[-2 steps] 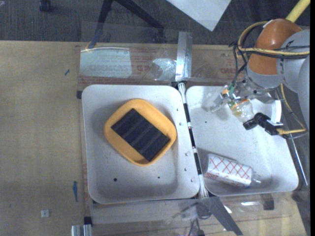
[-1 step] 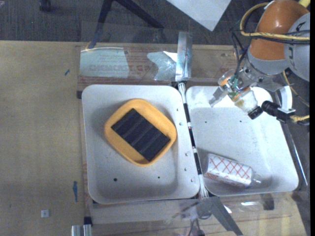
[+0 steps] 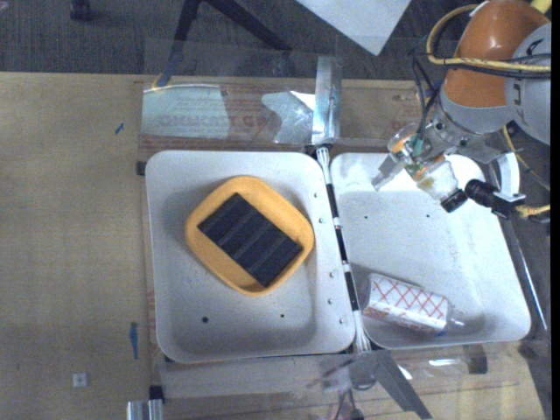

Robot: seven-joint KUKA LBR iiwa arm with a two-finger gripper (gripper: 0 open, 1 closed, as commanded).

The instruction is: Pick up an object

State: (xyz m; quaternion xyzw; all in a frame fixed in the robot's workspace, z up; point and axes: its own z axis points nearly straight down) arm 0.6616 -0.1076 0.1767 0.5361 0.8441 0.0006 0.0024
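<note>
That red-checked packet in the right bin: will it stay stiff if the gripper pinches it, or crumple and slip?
The packet looks like a soft wrapper with a clear twisted end, so it will probably flex or crumple. Its film seems glossy, so it may slip. It lies flat near the right bin's front wall, so it is unlikely to roll. It looks light.

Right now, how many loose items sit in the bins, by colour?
Orange, with a dark ribbed panel: 1, the pad in the left bin.
White with red crosshatch: 1, the packet in the right bin.
Total: 2.
</note>
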